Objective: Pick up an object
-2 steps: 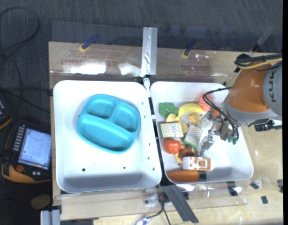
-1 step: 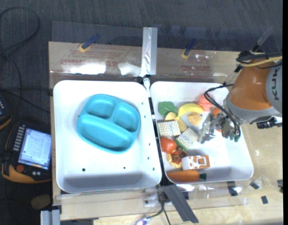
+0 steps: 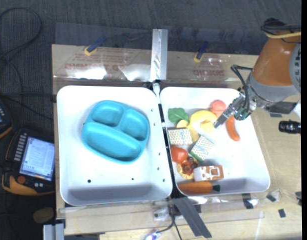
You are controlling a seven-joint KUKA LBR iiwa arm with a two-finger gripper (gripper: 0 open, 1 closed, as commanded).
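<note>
The right white bin (image 3: 253, 169) holds a heap of toy food. A yellow round fruit (image 3: 202, 120) lies near the middle, with a green leafy piece (image 3: 177, 114) to its left and an orange-red ball (image 3: 218, 105) behind it. A small red chili-shaped piece (image 3: 234, 131) lies to the fruit's right. My gripper (image 3: 225, 118) hangs low over the bin's back right, tilted down and left. Its tip is at the yellow fruit's right edge, just above the red piece. Nothing is visibly held.
Also in the right bin are two patterned blocks (image 3: 179, 136) (image 3: 202, 147), a red tomato (image 3: 179, 154), an orange-and-white box (image 3: 208, 173) and a carrot (image 3: 195, 187) at the front wall. A blue divided plate (image 3: 116, 130) lies in the left bin (image 3: 73, 184).
</note>
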